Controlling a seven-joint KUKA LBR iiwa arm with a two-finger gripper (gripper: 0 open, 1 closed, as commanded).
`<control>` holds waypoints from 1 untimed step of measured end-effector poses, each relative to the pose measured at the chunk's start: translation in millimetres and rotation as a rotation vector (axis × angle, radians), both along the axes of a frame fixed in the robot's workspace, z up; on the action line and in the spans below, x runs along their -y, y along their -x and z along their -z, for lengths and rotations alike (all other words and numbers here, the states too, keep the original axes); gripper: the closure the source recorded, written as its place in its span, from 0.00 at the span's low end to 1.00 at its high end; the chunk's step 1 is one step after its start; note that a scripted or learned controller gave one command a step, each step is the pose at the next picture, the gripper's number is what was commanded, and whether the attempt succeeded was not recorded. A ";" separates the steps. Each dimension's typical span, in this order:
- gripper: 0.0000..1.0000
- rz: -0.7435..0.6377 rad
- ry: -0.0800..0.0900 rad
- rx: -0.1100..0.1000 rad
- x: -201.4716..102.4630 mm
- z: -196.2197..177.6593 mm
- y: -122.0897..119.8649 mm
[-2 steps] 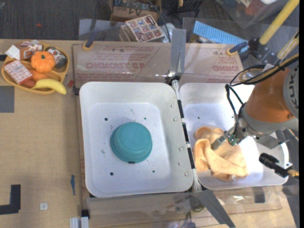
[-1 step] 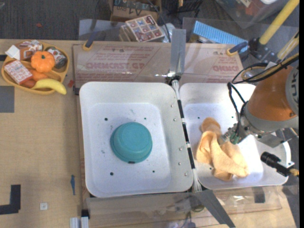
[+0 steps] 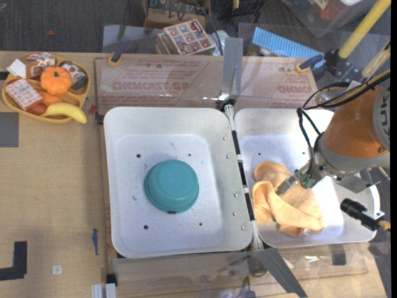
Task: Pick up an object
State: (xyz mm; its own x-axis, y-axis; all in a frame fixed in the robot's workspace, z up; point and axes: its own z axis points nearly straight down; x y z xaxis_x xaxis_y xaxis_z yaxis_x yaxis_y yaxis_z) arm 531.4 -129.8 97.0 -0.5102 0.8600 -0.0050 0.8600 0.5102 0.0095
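Two shallow white bins sit side by side on a tan counter, seen from above at a slant. Nearest, in the right bin, a crumpled orange cloth lies heaped against the front left corner. The gripper comes down from the right onto the top of this cloth, its tip touching the fabric; whether it is open or closed cannot be told. Behind it rises the arm, with a broad orange band above the wrist and black cables looping beside it. In the left bin, a teal bowl rests upside down near the middle, well apart from the cloth. Farther back, at the counter's left edge, a yellow dish holds a banana, a small orange pumpkin and a few small packets.
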 end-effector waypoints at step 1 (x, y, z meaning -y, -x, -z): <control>0.00 0.094 -0.003 -0.003 13.2 8.9 17.0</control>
